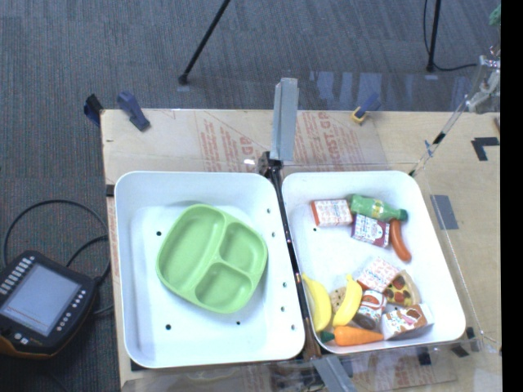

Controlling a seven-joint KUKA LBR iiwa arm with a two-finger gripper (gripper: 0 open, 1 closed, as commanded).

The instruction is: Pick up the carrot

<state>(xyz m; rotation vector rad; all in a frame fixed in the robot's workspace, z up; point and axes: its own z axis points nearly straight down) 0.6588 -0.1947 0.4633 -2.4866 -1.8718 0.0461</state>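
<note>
Camera view: an orange toy carrot with a green leafy end (355,336) lies on its side at the near edge of the right-hand shallow white bin (433,219), green end pointing left, hemmed in by clutter. It touches a small printed carton (404,321) on its right and sits just under two yellow plastic bananas (319,300), which lean against the bin's left wall. That crowding probably comes from toys sliding into the low near corner, and it leaves little open room around the carrot; a grasp from above, across its narrow width, looks the likeliest approach. The carrot lies untouched, so the pick is judged not yet begun.

Farther back, a red toy sausage (400,240), a green plastic bottle with an orange cap (377,208) and a red-and-white packet (331,212) are spread more loosely.

The left-hand white bin (135,219) holds a light green divided plate (212,258), well apart from the carrot. A grey upright post (285,121) stands behind the seam between the bins, and blue clamps (132,110) grip the brown board tabletop (204,141) at its far edge, apparently to fix it.
</note>
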